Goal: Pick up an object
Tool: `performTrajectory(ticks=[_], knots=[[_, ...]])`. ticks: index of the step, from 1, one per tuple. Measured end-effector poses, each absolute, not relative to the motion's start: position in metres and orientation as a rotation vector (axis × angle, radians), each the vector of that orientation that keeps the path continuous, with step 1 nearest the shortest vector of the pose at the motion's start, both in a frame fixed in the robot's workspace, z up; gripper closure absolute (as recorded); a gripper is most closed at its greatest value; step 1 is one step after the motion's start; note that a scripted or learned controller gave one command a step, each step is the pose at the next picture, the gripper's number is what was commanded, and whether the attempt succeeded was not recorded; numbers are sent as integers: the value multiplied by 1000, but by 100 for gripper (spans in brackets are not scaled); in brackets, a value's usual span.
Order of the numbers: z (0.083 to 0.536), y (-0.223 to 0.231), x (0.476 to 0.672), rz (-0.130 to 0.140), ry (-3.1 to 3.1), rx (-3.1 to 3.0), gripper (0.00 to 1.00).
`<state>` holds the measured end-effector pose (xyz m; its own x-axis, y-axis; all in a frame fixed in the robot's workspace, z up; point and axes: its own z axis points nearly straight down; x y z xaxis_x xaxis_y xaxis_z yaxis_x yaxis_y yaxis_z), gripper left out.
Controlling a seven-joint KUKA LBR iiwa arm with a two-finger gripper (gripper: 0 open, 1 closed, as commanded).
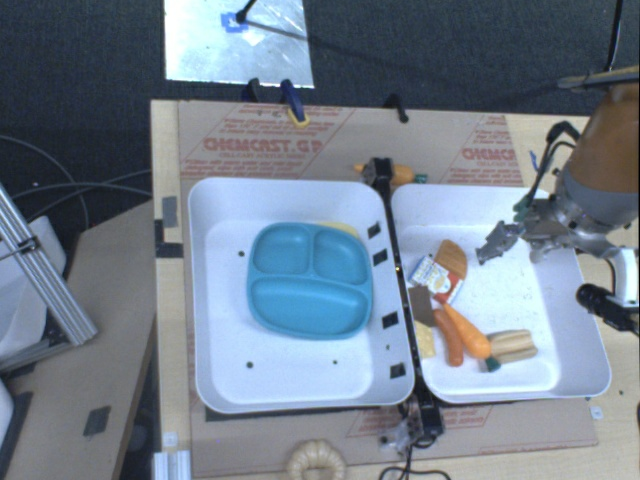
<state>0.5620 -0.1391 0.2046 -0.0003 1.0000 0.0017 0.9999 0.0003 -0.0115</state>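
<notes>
Dark carpeted floor, bench topped with a printed brown cardboard sheet (330, 138), a foil-looking square (238, 26) on the floor behind it.

Two white bins side by side. Left bin (215, 298) holds a blue divided plate (310, 280), roughly centred; something pale yellow peeks from under the plate's far edge. Right bin (575, 368) holds all the small stuff, bunched in its left half near the divider.

Arm comes in from the right, orange band (612, 148) over the wrist, wrist above the right bin's far-right part. Gripper (497, 240) sticks out to the left over bare bin floor. Can't tell how the tips stand at this angle; nothing visible between them.

Items, big to small:
- carrot (466, 332), long axis diagonal, upper-left to lower-right
- second orange piece (451, 344) just beside it, steeper
- tan bread-like roll (512, 344) touching the carrot's lower end, axis near horizontal
- brown wooden-looking paddle (453, 258), tilted
- small red-and-white packet (436, 276) touching the paddle's lower edge
- dark flat piece (422, 306) below the packet

Key relation: the pile lies left of and nearer the camera than the gripper. Nearest candidate is the paddle, near the tip, just down-left. Carrot is further toward the front. My read: short move left and down reaches the paddle; for the carrot, close across its diagonal axis. Crowding there could spoil a clean grab.
</notes>
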Motion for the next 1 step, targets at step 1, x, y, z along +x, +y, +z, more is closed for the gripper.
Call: performTrajectory(ticks=[1], knots=[[212, -139, 565, -1, -2225, -2219, 0]])
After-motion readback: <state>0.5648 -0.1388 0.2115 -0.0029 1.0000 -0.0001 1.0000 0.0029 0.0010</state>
